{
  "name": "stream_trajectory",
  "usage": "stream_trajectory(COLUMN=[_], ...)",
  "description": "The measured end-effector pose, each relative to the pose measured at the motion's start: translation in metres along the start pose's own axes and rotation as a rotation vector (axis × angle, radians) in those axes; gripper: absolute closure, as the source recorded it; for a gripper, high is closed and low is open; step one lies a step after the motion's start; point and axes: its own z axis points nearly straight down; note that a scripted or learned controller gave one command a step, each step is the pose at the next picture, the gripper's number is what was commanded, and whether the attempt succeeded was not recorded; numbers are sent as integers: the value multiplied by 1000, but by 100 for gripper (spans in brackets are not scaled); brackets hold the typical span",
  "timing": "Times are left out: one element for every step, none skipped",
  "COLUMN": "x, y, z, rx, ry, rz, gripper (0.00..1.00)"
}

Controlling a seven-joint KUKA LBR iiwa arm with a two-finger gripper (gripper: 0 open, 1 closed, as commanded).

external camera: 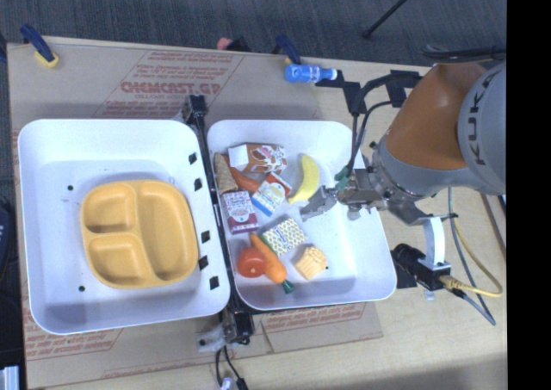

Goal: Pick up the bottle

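Observation:
My gripper [320, 204] hangs over the right bin [366, 281], just right of the lower end of a yellow banana [306, 178]. Nothing shows between it and the bin floor that I can make out as held. A small blue bottle-like thing with a pale cap [308, 74] lies on its side on the cardboard behind the right bin, outside both bins. In the bin, a small white and blue item [269, 197] lies left of the gripper; I cannot tell whether it is a bottle or a carton.
The right bin also holds a picture box [258, 157], a red carton [238, 210], a carrot [274, 264], a tomato [250, 264], a patterned packet [285, 234] and a yellow cracker block [311, 261]. A yellow divided tray [138, 232] lies in the left bin [43, 294]. Cables run at the right.

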Motion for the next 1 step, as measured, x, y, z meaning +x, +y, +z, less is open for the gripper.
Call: stream_trajectory(x=[0], y=[0], z=[-10], rx=[2], ry=[1], rz=[-5], gripper=[100])
